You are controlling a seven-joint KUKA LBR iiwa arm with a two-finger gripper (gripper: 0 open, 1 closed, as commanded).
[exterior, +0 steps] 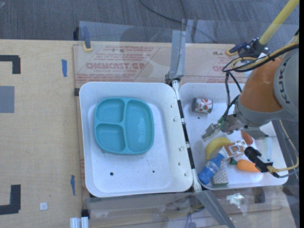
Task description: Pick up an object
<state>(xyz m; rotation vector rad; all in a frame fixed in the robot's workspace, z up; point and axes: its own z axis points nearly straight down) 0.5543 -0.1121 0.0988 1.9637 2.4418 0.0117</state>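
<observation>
A light wooden bench (38,141) is carrying two shallow white bins side by side, the left bin (164,177) touching the right bin (187,94) along their edges. A cardboard sheet (118,63) is lying flat beneath them, showing behind.

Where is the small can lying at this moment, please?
In the camera view, the small can lies on its side in the right bin, near the far wall, apart from the banana and the gripper just in front of it.
</observation>
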